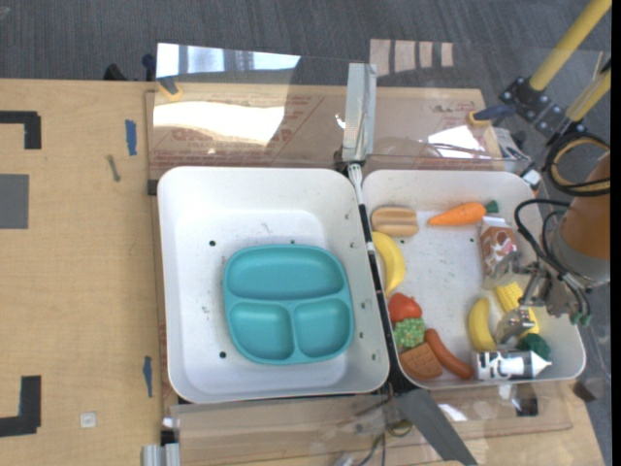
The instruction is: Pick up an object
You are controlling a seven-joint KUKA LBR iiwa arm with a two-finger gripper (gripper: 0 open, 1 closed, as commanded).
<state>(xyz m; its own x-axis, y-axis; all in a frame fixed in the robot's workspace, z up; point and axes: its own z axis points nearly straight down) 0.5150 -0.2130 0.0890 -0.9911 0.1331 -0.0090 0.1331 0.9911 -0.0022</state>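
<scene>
The right bin [441, 265] holds several toy foods: a hot dog bun [394, 220], a carrot [458, 215], a banana [389, 261], a snack packet [499, 244], a red tomato [405, 308], a green vegetable [409, 333], a sausage [447, 354], a yellow fruit [479, 324], a piece of corn [506, 296] and a white bottle [512, 364]. My gripper [525, 311] is low over the bin's right side, just beside the corn and the yellow fruit. I see nothing lifted off the bin floor.
The left bin [184, 260] bears a teal divided plate [287, 302]. A metal divider post [358, 115] stands behind the two bins. Cables [543, 231] hang by the arm's orange band [592, 226] at the right rim.
</scene>
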